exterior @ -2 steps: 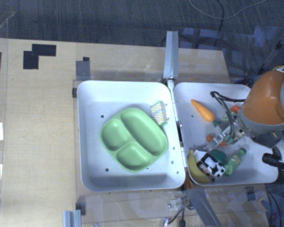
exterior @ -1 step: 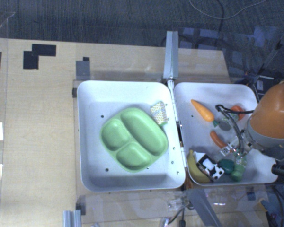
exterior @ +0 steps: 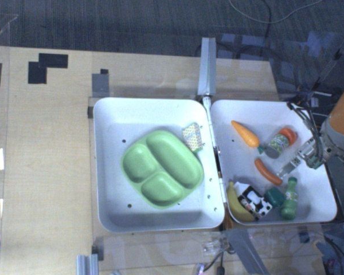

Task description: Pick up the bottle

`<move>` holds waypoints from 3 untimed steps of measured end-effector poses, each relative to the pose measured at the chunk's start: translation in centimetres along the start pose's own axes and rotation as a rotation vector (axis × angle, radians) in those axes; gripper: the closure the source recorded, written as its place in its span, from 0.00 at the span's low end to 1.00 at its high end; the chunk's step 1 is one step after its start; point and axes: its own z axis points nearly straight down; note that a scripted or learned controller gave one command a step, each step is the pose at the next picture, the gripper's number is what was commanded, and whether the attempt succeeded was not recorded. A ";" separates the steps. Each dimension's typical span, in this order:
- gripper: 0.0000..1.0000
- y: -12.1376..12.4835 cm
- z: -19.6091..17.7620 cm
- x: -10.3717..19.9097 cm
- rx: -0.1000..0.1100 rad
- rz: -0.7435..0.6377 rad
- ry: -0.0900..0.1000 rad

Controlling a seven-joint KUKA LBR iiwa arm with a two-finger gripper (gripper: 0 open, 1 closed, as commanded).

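A small green bottle (exterior: 289, 199) with a green cap lies near the front right corner of the right bin (exterior: 327, 211). A second bottle-like container (exterior: 280, 142), with a grey-green body and an orange-red cap, lies on its side farther back in that bin. My gripper (exterior: 293, 163) reaches in from the right and hangs between the two, just above the green bottle's cap and right of an orange sausage-shaped piece (exterior: 268, 172). I see nothing held in it.
The right bin also holds a carrot (exterior: 245, 133), a banana (exterior: 236, 202), a black-and-white toy (exterior: 253, 201) and a dark green block (exterior: 273, 197). In the left bin lie a green divided plate (exterior: 162, 168) and a small patterned packet (exterior: 192, 136). Cables hang beside the arm (exterior: 341, 122).
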 end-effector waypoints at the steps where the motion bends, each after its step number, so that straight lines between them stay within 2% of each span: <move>1: 0.00 -3.2 4.7 2.6 -0.002 -0.116 -0.004; 2: 0.00 0.7 4.9 -0.6 -0.001 0.166 -0.002; 3: 0.00 0.7 4.9 -0.6 -0.001 0.166 -0.002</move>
